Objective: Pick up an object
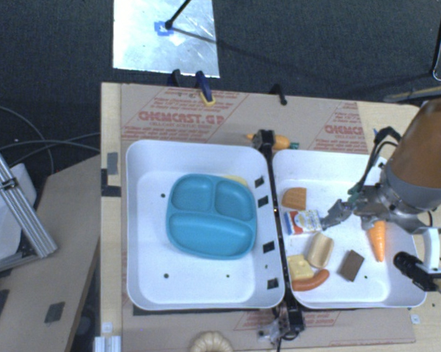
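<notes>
The right bin (329,172) holds several toy foods: an orange wedge (294,197), a red, white and blue packet (302,222), a tan roll (320,249), a yellow cheese piece (299,267), a red sausage (311,281), a brown block (352,265) and a carrot (378,240). My gripper (336,212) reaches in from the right and hangs low over the middle of this bin. It sits just right of the packet and above the roll. I see nothing held in it.
The left bin (148,274) carries a blue divided plate (210,214) with a small yellow item (237,181) at its far edge. A black divider (271,209) separates the bins. An orange-yellow object (280,143) lies beyond the bins. The grey arm (423,161) overhangs the right bin's right side.
</notes>
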You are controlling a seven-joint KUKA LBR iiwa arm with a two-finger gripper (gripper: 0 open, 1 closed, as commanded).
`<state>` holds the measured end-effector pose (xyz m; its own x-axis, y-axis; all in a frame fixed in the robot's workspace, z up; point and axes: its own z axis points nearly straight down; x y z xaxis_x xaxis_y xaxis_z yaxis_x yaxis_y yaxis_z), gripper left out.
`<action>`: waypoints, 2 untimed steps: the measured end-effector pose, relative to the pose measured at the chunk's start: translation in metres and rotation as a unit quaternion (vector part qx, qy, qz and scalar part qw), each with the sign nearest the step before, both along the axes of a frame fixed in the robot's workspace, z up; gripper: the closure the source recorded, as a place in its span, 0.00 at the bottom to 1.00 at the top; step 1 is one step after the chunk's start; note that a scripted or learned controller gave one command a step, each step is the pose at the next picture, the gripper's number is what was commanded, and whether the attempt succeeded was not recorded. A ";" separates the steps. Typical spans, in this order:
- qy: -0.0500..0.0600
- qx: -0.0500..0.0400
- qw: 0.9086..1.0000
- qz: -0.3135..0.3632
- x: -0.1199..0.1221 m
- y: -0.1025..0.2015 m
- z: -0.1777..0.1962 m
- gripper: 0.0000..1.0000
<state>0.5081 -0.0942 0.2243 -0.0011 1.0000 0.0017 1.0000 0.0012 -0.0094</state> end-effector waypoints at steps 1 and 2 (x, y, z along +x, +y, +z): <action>-0.005 -0.001 1.000 0.001 0.002 0.000 0.005 0.00; -0.003 0.000 1.000 0.000 0.012 0.003 -0.046 0.00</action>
<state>0.5201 -0.0910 0.1784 -0.0016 1.0000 0.0010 1.0000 0.0016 -0.0034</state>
